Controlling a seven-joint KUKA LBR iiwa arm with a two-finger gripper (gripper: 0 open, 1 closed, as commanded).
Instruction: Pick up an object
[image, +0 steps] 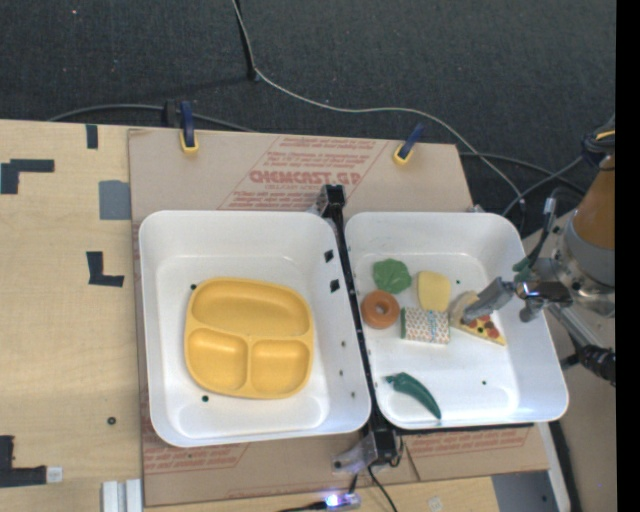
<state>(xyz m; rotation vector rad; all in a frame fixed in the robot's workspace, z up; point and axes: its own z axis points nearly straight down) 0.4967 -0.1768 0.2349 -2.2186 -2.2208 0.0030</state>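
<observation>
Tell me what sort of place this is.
Probably a robot lab test bench: two shallow white bins clamped on a cardboard sheet, toy food like an orange doughnut beside a yellow divided tray, loose cables behind.

**Arm reaches into the right bin beside the pizza slice**

The left bin (160, 250) carries a yellow divided tray (248, 337) near its middle. In the right bin (500, 235), a green leafy piece (391, 275), a yellow block (434, 290), an orange ring (380, 309) and a patterned packet (426, 326) cluster towards the centre and left wall. A pizza slice (484, 329) lies near the right edge, with the gripper (475, 305) just above it. A dark green pepper (416, 393) rests near the front edge.
</observation>
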